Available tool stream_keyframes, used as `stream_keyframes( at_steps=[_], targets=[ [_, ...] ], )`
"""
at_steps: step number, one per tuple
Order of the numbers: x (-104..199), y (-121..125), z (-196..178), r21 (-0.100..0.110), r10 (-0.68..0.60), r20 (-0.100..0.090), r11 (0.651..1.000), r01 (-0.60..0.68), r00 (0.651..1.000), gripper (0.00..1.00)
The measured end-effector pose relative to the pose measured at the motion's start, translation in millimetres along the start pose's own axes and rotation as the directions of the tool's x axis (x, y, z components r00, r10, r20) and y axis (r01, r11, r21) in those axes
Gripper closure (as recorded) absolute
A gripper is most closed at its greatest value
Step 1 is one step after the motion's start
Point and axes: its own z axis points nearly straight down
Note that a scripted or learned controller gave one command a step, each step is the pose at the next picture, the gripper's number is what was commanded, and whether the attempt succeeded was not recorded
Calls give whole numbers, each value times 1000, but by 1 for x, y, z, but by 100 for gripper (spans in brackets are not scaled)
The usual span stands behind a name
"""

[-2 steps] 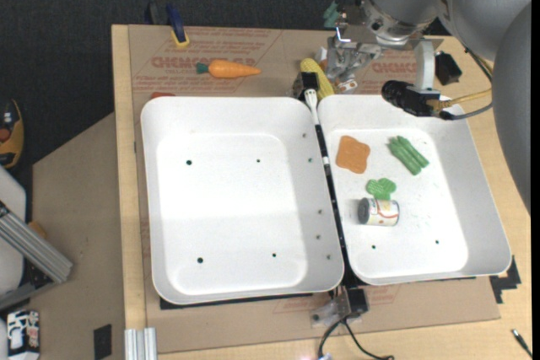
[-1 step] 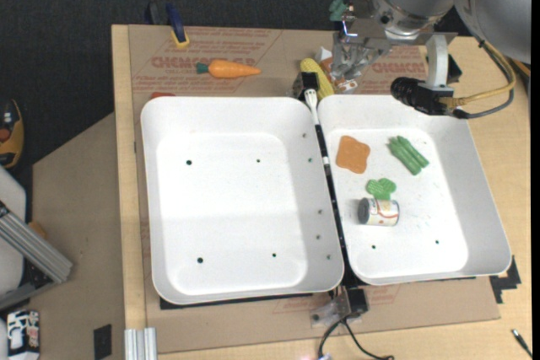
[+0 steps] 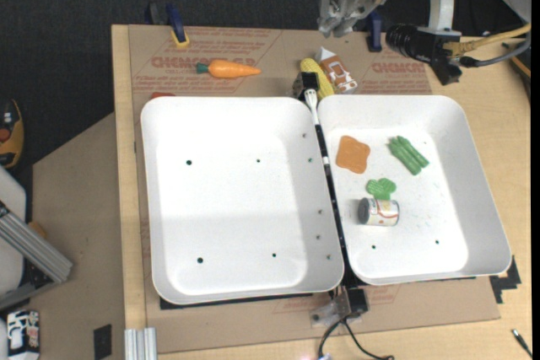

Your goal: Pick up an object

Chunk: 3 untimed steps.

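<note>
We hover above the far edge, nothing chosen yet

Our gripper (image 3: pixel 342 17) hangs beyond the right bin (image 3: pixel 472 181); we cannot tell how its fingers stand. To pick well, we should drop straight over one item and close across its narrow side. The green bean piece (image 3: pixel 408 155) lies far-right in that bin, its long axis running far-left to near-right; the orange slice (image 3: pixel 353 153) sits left of it, the small can (image 3: pixel 380 212) nearer.

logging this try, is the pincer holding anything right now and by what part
Nothing is held. The pincer hangs above the cardboard behind the bins, with nothing between its fingers. The orange piece, green stick and small can lie in the right bin.
</note>
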Motion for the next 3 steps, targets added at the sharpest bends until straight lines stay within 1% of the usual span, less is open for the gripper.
stream_keyframes(
  at_steps=[1, 2, 3],
  targets=[
    [35, -48, 7, 21, 3, 3, 1000, -3, 1000, 100],
    [125, -58, -107, 2, -4, -5, 1000, 4, 1000, 100],
    [119, -57, -99, 16, 6, 4, 1000, -6, 1000, 0]
  ],
)
